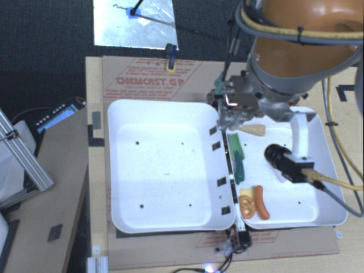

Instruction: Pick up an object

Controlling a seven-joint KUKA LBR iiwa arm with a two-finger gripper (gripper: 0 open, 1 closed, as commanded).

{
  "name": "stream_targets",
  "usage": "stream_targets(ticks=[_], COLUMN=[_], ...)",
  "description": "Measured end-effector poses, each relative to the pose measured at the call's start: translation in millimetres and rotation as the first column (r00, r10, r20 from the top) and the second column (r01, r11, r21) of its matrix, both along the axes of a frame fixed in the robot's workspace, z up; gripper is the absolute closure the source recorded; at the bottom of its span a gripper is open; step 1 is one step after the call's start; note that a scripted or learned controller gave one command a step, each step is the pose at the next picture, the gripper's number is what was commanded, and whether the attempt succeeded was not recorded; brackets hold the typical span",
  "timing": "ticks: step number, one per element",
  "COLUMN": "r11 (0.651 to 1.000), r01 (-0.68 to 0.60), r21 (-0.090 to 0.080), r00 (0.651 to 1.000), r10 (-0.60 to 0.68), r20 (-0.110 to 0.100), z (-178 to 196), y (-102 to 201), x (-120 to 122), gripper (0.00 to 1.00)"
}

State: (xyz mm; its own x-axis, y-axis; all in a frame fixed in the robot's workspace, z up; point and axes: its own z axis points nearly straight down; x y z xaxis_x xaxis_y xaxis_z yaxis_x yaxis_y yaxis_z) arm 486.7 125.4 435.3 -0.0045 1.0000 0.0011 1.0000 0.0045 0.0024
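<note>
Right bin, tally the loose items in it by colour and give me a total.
Green: 1, the long green piece lying along the divider.
Orange: 1, the sausage shape.
Yellow: 1, the pretzel shape beside the orange one.
Tan: 1, the cone-like piece, partly hidden by the arm.
Total: 4 in the right bin.

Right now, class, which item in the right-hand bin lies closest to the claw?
The tan wedge, just beside the claw; the green strip, pretzel and orange sausage lie farther away.
</note>
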Motion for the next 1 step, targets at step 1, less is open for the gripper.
stream_targets(ticks=[1], r11=[1.000], r01=[-0.002], r21=[0.000], r00=[1.000], r10=[0.002], r20=[0.001], z=[3.3], y=[38.2], x=[-0.1], gripper=[1.00])
